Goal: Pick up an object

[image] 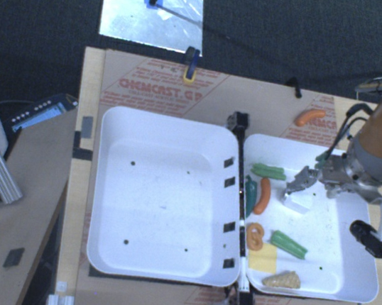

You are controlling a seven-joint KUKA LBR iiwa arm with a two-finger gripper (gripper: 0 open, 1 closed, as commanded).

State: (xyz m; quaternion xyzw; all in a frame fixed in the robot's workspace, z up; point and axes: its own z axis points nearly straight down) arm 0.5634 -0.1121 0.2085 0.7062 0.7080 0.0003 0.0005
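My gripper hangs over the upper middle of the right bin, just above a white block. Left of it lie a green pepper and an orange sausage, with a dark green piece against the bin's left wall. Further toward the front are an orange ring, a green pod, a yellow slice and a tan bread piece. Nothing is visibly held.
The left bin sits beside the right one, separated by a black-clipped divider. An orange sausage lies outside on the cardboard behind the right bin. A black fitting sticks out over the right bin's right side.
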